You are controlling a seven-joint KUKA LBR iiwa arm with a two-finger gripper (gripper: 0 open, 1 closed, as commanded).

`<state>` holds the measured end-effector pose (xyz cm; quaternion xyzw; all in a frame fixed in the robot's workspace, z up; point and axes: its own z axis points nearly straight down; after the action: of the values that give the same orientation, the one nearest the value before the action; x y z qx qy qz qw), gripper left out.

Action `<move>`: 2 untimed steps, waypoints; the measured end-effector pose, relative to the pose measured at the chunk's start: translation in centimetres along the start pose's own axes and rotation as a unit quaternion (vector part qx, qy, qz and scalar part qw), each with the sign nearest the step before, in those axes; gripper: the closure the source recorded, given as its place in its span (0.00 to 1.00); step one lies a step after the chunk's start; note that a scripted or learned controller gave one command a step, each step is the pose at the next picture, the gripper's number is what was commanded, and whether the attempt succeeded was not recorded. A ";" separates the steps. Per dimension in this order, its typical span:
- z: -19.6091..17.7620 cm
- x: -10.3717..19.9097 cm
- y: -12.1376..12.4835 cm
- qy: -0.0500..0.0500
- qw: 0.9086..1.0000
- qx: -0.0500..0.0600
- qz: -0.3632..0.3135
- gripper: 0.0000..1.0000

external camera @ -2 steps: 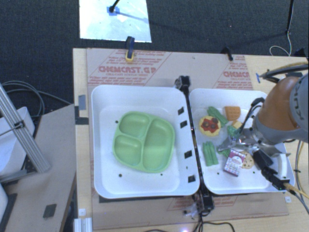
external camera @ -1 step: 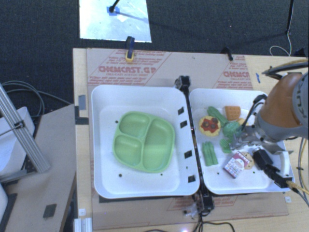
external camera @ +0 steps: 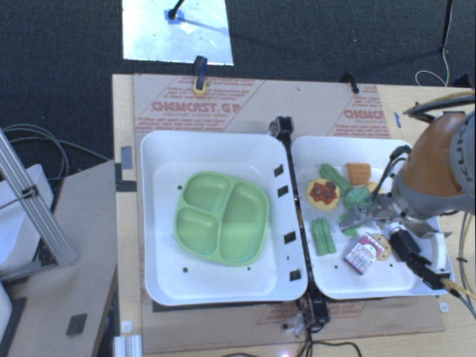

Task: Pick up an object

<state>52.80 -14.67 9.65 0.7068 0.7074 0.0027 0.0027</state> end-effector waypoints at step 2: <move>-1.0 0.0 0.1 0.000 1.000 -0.001 0.000 0.00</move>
<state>52.87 -14.65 10.68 0.7067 0.7075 0.0034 0.0033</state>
